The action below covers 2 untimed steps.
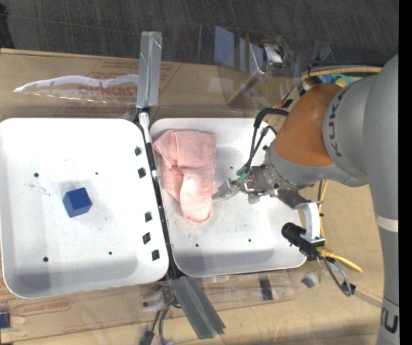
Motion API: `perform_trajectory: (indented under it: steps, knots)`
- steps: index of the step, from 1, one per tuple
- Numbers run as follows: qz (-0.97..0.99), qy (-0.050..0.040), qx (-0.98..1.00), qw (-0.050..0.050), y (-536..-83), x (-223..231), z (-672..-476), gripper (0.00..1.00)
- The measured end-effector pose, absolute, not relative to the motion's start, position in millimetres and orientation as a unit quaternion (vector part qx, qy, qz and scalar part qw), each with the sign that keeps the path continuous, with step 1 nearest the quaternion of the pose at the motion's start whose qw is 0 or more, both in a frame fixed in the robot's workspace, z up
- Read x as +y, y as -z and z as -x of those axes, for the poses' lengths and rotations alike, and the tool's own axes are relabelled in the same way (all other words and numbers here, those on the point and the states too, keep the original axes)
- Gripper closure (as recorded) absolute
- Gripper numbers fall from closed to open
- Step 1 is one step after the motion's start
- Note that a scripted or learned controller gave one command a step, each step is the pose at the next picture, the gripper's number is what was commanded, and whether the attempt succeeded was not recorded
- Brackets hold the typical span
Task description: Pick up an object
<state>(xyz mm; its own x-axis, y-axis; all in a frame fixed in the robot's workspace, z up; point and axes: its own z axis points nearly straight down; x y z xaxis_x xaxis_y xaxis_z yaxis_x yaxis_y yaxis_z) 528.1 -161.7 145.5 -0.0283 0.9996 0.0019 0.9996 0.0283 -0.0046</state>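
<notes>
Nearest the camera, at the bottom edge of the view, grey metal brackets point(195, 304) and loose cabling sit on the desk point(62, 77) below the seam where the two bins meet. A black fitting with yellow wiring point(310, 244) projects at the lower right, beside the right bin's corner.

Left bin point(19, 264): shallow, white, with a few dark specks on its floor. One item inside, a small blue cube point(78, 201), resting left of centre and well apart from every wall.

Right bin point(263, 261): shallow, white, sharing a clipped divider with the left bin. One item inside, a crumpled pink cloth point(188, 171), lying against the left side of the bin and running from near the far wall toward the middle.

Arm point(349, 131): grey, with its orange band point(303, 131) above the wrist, entering from the right and reaching over the right bin. The claw point(229, 187) is low over the bin floor, just beside the right edge of the pink cloth. Whether it touches the cloth cannot be determined, and nothing is seen between its fingers. Whether the claw is released or clenched cannot be told at this angle.

Far side: the cardboard-covered desk continues behind the bins, with an upright grey metal post point(150, 67) at the seam and a clear plastic sheet point(69, 85) lying to its left.
</notes>
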Motion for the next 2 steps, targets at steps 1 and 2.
perform_trajectory:
  steps: [1, 2]
  knots:
    - [0.66, -0.0013, -0.751, 0.003, -90.9, -117.0, -547.8, 0.0]
    - [0.643, -0.0015, -0.766, 0.003, -90.5, -98.7, -541.6, 0.0]
